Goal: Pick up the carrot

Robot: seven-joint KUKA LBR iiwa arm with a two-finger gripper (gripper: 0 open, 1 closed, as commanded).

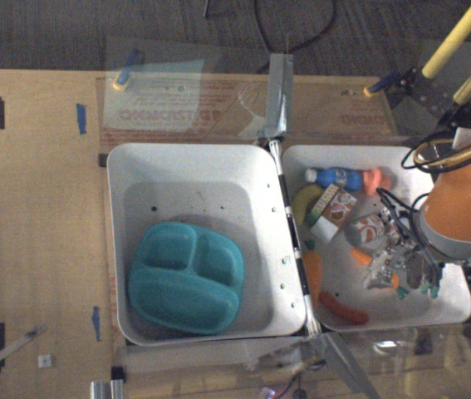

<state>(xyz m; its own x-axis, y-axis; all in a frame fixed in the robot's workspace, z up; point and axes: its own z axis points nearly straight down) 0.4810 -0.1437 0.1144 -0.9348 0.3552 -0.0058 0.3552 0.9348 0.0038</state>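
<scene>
Bench [36,248] with two white bins [192,166]

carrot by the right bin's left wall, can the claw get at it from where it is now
Probably yes. The carrot lies open from above, with nothing on top of it, and the claw hangs in the same right bin. The bin's left wall beside the carrot may crowd one finger, and a red sausage lies close by.

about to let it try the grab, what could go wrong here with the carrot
1. The tool sits low among crowded items in the right bin, so it may close on a neighbour rather than the carrot.
2. The carrot lies against the bin's left wall, beside the red sausage, leaving little room to get around it.
3. The snack box and blue bottle nearby could get knocked.
</scene>
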